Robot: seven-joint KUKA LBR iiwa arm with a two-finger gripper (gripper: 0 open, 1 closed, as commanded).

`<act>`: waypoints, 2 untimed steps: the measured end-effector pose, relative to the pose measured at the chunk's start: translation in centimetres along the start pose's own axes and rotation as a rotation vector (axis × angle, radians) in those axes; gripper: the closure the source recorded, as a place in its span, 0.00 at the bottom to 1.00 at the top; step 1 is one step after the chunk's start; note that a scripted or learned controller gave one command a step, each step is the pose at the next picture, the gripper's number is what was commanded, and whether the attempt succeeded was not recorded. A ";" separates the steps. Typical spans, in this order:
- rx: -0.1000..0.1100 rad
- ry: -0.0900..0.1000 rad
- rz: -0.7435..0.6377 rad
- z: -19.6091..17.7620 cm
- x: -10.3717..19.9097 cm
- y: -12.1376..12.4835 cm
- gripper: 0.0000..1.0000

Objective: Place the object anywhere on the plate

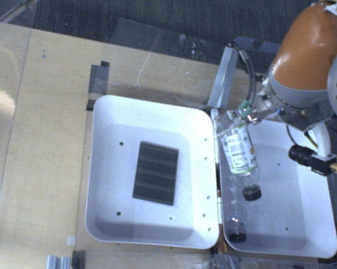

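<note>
The gripper [249, 116] sits at the far left corner of the right bin [302, 243]; whether it is wide, narrow or clamped I cannot tell. A clear bottle [238, 150] hangs tilted just below it, neck toward the gripper, body over the bins' shared edge. It looks carried, though no grip is visible. The dark plate [156, 172] lies well to the gripper's left, mid left bin [101, 214]. To do this well, lift clear of the rims, travel left steadily, and lower before releasing, since a round bottle could roll off.
</note>
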State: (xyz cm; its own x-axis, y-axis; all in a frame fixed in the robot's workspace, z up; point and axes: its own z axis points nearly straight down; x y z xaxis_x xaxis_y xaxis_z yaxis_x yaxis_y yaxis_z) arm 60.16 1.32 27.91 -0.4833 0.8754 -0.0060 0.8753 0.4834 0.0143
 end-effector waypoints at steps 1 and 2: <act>0.007 0.004 -0.015 -2.0 7.2 -1.0 1.00; 0.006 0.004 -0.015 -2.0 7.1 -1.0 0.00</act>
State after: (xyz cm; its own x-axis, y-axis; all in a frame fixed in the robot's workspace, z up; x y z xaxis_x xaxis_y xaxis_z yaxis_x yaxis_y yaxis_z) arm 55.78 7.05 29.89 -0.4964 0.8681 -0.0026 0.8681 0.4964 0.0079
